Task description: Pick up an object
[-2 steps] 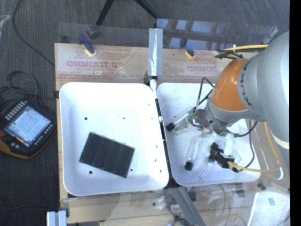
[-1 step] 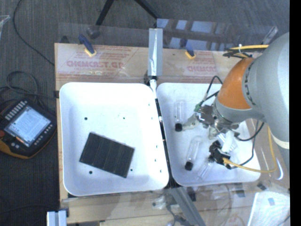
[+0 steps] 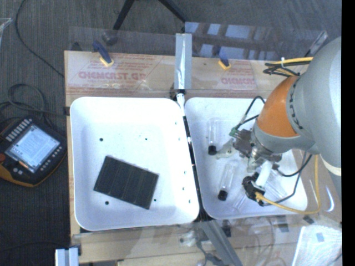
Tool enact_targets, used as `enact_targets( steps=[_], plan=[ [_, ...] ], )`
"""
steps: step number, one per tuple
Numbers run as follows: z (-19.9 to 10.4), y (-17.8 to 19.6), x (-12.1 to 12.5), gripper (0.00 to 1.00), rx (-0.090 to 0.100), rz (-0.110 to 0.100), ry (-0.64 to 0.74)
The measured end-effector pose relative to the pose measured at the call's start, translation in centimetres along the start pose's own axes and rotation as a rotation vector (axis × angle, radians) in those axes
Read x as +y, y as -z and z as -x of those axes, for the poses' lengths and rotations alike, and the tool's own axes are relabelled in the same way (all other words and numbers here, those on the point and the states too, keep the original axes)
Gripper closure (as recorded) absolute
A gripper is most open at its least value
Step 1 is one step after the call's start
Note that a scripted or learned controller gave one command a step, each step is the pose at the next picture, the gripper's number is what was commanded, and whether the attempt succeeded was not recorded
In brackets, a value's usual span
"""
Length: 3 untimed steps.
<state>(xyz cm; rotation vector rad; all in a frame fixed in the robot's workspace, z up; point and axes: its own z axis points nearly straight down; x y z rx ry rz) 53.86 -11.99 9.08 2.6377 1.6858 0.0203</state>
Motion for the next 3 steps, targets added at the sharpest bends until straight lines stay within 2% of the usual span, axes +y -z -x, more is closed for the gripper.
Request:
enact_targets(
  steps=[1, 2, 3],
  plan=[
    [-1.6, -0.2, 8.5, 0.00, -0.004, -0.005, 0.160],
    [-2.0, 2.3, 9.9, 0.00, -0.007, -0.018, 0.154],
    [-4.5, -0.3, 10.9, 0.00, -0.008, -0.008, 0.163]
  ],
)
